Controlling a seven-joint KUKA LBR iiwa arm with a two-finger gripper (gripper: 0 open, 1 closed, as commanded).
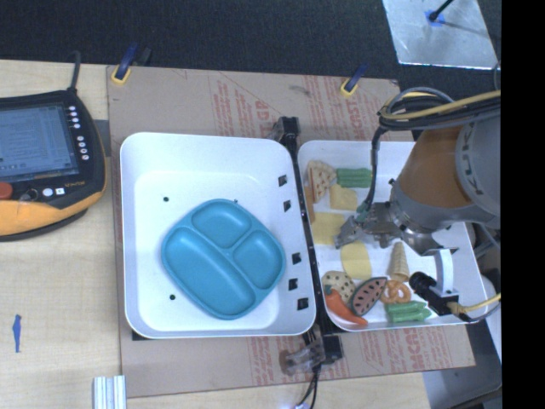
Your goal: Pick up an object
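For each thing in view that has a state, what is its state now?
Gripper: low in the right bin, over the yellow cheese pieces.
Blue plate: flat in the left bin, right side up.
Ice cream cone: lying down.
Handheld screen: lit.

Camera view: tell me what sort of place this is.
Probably a robotics lab set up for grasping trials. Two white bins, the left bin holding a blue divided plate and the right bin holding toy food pieces, sit on a wooden bench beside a teach pendant.
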